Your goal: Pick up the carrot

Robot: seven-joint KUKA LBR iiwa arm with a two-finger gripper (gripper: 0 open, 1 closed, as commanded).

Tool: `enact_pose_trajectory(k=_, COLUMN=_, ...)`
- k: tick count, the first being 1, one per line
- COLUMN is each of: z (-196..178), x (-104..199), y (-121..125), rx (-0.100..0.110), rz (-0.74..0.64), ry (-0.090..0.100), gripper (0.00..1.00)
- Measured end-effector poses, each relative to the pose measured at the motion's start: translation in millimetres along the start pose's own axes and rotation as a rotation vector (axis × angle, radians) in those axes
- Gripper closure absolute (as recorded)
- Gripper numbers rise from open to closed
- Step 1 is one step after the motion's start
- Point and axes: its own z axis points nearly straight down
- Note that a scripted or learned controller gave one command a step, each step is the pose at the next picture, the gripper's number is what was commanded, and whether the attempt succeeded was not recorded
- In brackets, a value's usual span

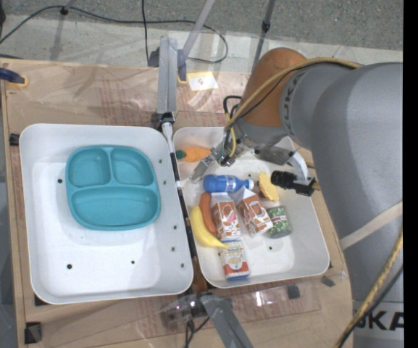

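My gripper (210, 162) hangs at frame centre beside the carrot (193, 153) — fingers spread, pinching nothing.

My arm's casing (353, 136) is smooth matt grey, with a glossy orange band (274, 71) above the wrist, and my pincer (219, 154) looks like bare metal. Both white bins (38, 216) are smooth plastic with a soft sheen. The turquoise divided plate (112, 187) is matt plastic. The desk (93, 96) is pale wood under clear shiny film. Beside the plate's bin, the carrot (193, 154) looks smooth and waxy, the blue bottle (223, 184) glossy, and the small cartons (227, 220) printed card.
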Motion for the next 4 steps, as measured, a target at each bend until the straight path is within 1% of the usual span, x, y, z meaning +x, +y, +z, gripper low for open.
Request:
enact_pose_trajectory(k=2, z=0.0, x=0.0, y=0.0, rx=0.0, rz=0.0, ry=0.0, gripper=0.0)
enact_pose_trajectory(k=3, z=-3.4, x=-5.8, y=1.7, rx=-0.018, rz=0.216, ry=-0.001, gripper=0.0)
enact_pose_trajectory(k=4, z=-4.7, x=1.7, y=6.6, rx=-0.013, rz=0.008, ry=-0.007, gripper=0.0)
